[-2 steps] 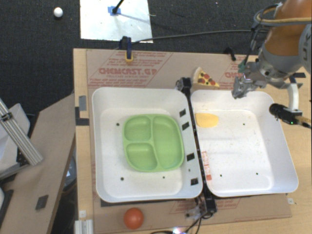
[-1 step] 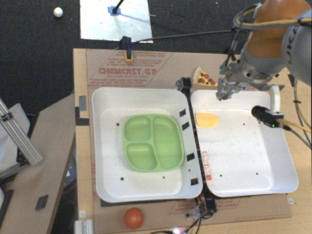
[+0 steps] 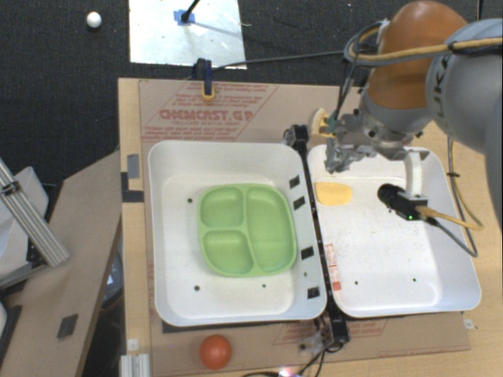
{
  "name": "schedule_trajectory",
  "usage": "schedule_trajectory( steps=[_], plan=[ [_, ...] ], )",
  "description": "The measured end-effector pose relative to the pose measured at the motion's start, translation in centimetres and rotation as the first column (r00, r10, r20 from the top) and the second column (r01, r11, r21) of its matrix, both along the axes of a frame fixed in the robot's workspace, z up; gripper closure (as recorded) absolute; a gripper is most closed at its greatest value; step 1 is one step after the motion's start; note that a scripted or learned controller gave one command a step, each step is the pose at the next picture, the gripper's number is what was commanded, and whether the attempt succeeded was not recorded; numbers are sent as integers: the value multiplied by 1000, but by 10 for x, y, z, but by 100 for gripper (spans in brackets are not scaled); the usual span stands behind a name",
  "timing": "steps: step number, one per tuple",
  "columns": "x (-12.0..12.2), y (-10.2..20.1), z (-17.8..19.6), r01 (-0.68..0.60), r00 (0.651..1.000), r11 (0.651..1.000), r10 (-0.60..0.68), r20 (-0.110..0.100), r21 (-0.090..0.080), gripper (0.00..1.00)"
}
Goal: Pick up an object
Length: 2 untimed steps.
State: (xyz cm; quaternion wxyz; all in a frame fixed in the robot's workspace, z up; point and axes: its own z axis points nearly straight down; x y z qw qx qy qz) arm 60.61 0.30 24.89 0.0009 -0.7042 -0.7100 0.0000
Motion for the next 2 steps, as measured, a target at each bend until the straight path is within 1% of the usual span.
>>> schedule_trajectory(
  steps=[1, 2],
  plan=[
    [-18, 45, -10, -1, 1000, 1000, 1, 0, 0, 100],
    [-18, 98, -18, -1, 1000, 1000, 1, 2, 0, 100]
  ],
)
